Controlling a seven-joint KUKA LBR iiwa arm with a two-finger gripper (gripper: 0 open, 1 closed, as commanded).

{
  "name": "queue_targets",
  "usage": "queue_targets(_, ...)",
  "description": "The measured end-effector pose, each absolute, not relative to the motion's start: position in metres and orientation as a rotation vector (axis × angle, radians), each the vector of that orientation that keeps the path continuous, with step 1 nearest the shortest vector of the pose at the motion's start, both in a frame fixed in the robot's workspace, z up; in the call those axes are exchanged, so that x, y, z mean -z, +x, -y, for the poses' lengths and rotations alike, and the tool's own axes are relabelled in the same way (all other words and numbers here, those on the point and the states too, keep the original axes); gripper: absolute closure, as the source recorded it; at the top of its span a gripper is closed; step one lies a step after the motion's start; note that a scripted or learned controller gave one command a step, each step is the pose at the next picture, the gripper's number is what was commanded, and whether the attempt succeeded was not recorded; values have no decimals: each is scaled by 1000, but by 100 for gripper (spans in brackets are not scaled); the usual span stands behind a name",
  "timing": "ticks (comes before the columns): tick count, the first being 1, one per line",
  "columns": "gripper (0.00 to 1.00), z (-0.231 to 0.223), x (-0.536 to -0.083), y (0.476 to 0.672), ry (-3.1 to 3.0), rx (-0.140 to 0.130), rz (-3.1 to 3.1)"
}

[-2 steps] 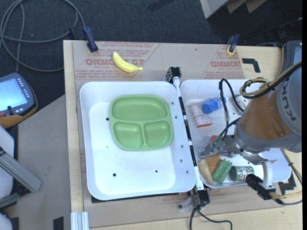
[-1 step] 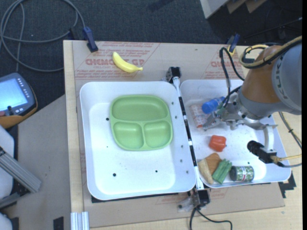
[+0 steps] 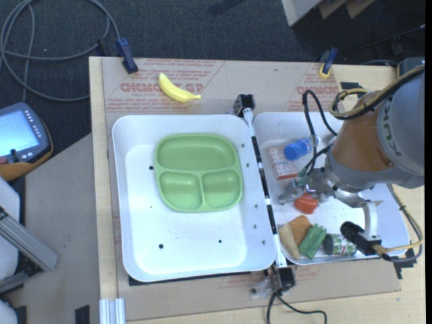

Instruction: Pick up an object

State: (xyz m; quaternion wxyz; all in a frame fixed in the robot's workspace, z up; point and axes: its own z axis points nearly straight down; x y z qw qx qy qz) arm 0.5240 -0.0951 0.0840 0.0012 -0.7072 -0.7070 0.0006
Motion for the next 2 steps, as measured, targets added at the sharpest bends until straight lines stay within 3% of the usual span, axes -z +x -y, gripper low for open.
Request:
queue_targets(1,100,95,-95,525,-2223,2,2222)
queue_targets(2,100,47,-185,554,-2220,2,2223)
